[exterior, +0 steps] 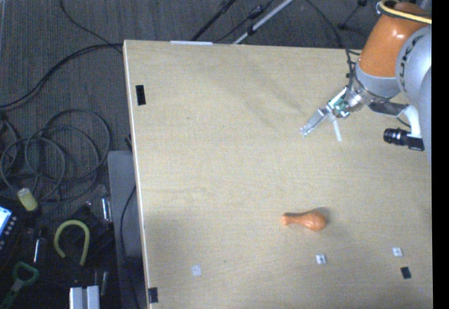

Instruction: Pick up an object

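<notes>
An orange pear-shaped toy (306, 220) lies on the pale wooden tabletop (224, 160), toward its near edge. Well apart, up right, the gripper (323, 126) hangs with fingers spread, pinching nothing. Dark carpet (strewn with black cables (56, 153)) surrounds the bench.

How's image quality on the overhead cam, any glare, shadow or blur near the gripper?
Camera view: soft and low-res overall; the gripper is pale and smeared, so its fingers can't be resolved; the orange object reads clearly, with soft edges; lighting on the bench top is even, no hard glare, only faint shadowing.
</notes>
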`<state>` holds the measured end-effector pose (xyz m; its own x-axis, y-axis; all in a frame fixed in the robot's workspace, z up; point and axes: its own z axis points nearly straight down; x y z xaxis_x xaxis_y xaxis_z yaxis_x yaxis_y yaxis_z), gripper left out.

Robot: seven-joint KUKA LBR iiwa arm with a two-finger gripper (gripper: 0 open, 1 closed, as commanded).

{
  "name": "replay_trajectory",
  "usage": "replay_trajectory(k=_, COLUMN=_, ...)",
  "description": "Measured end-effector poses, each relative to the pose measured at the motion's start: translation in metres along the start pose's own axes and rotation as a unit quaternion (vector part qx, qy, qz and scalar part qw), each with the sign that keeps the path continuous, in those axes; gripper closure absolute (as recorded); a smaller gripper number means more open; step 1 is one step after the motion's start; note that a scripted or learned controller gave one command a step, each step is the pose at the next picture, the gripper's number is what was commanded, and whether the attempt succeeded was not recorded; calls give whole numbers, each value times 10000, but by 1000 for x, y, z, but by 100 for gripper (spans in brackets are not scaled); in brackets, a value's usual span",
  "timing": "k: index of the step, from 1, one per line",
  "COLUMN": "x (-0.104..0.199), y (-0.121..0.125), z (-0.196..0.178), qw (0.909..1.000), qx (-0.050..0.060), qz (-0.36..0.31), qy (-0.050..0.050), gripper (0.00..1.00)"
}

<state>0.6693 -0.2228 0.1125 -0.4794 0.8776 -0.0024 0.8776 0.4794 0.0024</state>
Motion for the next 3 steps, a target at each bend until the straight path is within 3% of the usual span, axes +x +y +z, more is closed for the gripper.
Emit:
replay_trajectory(k=1, x=1, y=0, z=28, qw=9991, qx=16, qz=-428, qy=0, gripper=0)
replay_trajectory(k=2, x=2, y=2, z=18, qw=9991, qx=6, qz=-431, qy=-13, gripper=100)
replay_trajectory(k=3, x=63, y=35, z=-67, qw=9991, qx=0, qz=-432, qy=10, gripper=100)
